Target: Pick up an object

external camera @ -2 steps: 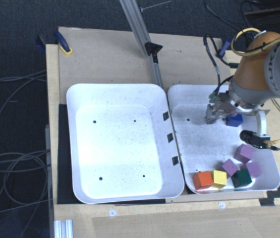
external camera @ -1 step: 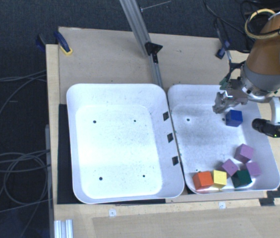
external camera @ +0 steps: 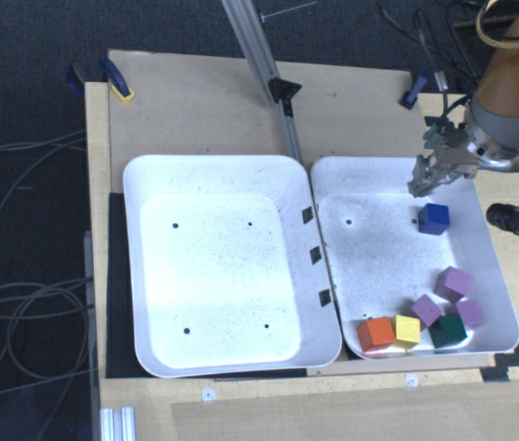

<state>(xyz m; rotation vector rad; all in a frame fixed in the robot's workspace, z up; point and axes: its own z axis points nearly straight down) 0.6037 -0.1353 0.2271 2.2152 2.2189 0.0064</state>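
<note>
The gripper (external camera: 422, 186) hangs over the back of the right bin (external camera: 369, 246), at the upper right of the camera view, with nothing visible between its fingers. A blue cube (external camera: 434, 219) lies just below and slightly right of the fingertips. Along the bin's front right corner sit an orange block (external camera: 377, 333), a yellow block (external camera: 408, 329), a dark green block (external camera: 446, 332) and three purple blocks (external camera: 453, 283), (external camera: 426, 310), (external camera: 469, 313).
The left bin (external camera: 213, 265) stands beside the right one, joined by black clips (external camera: 315, 254). A slanted metal rail (external camera: 261, 53) crosses the bench at the back. Blue clamps (external camera: 118, 79) sit at the bench corners. Cables lie on the floor to the left.
</note>
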